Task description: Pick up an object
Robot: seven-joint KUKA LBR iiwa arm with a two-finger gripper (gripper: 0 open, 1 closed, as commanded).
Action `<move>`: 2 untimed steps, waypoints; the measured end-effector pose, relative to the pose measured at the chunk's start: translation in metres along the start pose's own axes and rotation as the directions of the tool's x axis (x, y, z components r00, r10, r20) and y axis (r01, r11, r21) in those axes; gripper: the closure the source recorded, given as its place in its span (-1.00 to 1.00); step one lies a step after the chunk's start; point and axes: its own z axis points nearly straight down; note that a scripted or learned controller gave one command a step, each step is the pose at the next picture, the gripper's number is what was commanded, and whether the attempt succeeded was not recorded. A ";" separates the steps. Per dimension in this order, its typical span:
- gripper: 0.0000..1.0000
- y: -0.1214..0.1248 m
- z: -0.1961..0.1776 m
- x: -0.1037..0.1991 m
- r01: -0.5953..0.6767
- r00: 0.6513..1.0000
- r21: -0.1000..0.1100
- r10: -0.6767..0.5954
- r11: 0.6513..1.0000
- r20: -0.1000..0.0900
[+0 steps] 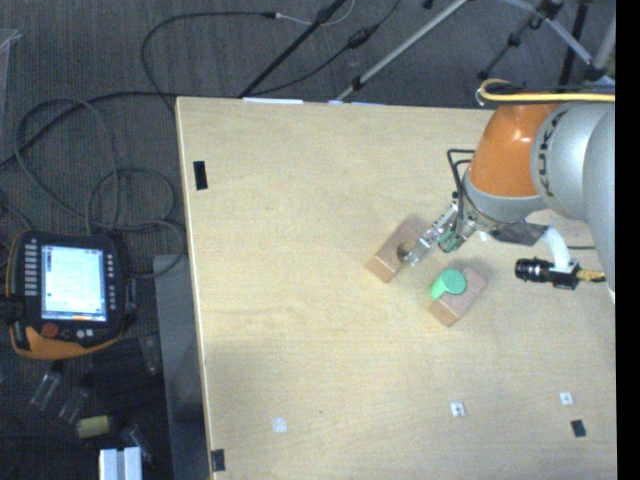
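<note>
Green disc (449, 284) on wooden block (458, 302) | jaws (420, 249) over second block (392, 253), grip state perhaps indiscernible

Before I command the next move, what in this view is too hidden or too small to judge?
- Gripper: too small in the camera view to tell open from shut, or whether it touches the left block.
- Left block: its right end is hidden under the gripper.
- Arm: cut off by the right edge.
- Green piece on the right block: too small to tell whether attached or loose.
- Pendant screen: washed out, unreadable.
</note>
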 end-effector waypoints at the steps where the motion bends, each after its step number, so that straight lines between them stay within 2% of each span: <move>1: 1.00 0.001 -0.008 0.001 -0.001 1.000 -0.002 0.001 1.000 -0.001; 2: 1.00 0.025 -0.091 0.010 -0.222 0.975 -0.001 0.222 0.975 0.000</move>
